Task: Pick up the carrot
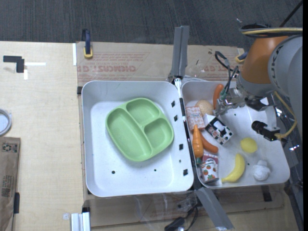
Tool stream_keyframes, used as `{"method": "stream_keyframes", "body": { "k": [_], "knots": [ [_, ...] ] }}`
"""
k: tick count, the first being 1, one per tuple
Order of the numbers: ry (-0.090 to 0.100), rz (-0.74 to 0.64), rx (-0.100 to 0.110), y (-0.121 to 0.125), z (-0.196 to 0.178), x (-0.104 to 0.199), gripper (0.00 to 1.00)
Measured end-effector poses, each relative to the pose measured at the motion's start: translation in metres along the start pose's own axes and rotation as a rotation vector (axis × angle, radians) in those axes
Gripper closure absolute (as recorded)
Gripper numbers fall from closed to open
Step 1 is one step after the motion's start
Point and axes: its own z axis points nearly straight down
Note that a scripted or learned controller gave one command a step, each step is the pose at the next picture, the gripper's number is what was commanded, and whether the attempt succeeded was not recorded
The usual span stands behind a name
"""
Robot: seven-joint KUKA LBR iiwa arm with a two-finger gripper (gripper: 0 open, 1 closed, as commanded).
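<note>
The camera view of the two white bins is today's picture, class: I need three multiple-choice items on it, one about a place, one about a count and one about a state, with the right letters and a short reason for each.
1. Where does the carrot lie?
A. On the green plate
B. In the right bin, against its left wall
C. On the bench outside both bins

2. How many compartments does the green divided plate have?
A. Two
B. Three
C. Five

3. How does the banana stand to the gripper?
A. Clamped between its fingers
B. Lying in the right bin, apart from it
C. Hanging above the left bin

Answers: 1 B, the orange carrot rests by the wall that divides the bins. 2 B, ridges split the plate into one long and two smaller sections. 3 B, the banana lies near the bin's front, with the gripper up near the back.
</note>
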Motion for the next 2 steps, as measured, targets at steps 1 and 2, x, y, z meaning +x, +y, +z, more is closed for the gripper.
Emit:
{"method": "stream_keyframes", "body": {
  "k": [1,2],
  "knots": [
    [-0.001,0.223,-0.001,0.016,-0.114,-0.062,1.00],
    [-0.002,0.372,0.001,0.018,-0.290,-0.032,1.00]
  ]
}}
